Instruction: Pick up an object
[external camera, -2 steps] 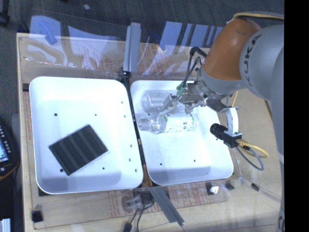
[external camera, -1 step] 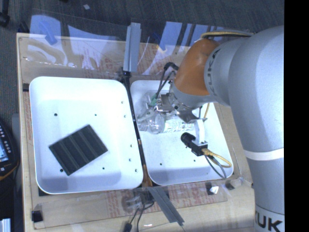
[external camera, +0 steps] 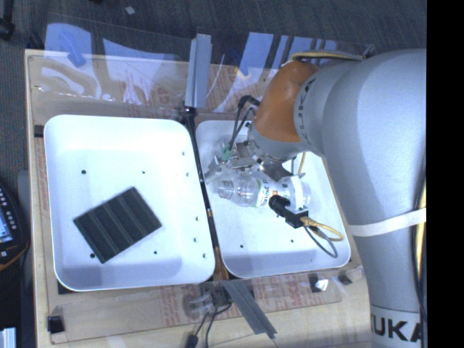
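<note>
Clear plastic bottle point(external camera: 250, 190), lying in the right bin point(external camera: 319, 256), is shown being approached by the claw point(external camera: 233, 158) just above it, claw state indeterminable; closure and lifting are judged to be required next.
</note>
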Robot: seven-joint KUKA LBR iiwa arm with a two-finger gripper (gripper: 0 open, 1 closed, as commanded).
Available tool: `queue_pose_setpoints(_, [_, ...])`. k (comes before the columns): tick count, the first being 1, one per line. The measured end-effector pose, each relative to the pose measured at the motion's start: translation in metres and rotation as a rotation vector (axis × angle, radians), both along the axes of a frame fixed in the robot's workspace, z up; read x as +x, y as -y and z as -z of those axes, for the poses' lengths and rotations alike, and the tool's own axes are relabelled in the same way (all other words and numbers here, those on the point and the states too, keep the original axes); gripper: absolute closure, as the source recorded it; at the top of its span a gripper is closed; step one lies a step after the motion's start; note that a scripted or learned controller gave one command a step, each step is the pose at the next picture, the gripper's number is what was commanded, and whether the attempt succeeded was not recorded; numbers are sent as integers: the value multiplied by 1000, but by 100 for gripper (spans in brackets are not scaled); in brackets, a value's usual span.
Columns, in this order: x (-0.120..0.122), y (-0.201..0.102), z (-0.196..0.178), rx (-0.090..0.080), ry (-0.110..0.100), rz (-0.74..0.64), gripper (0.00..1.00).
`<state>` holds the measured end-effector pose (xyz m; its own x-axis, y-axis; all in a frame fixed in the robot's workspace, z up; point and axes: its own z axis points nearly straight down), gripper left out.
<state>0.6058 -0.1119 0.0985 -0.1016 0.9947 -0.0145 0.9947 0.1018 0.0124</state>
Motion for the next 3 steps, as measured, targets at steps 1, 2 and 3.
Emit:
queue_pose_setpoints(1, [-27,57,7,15,-19,4,0])
queue_pose_setpoints(2, [-91,43,7,14,-17,-176,0])
queue_pose_setpoints(3, [-57,28,7,13,-17,-151,0])
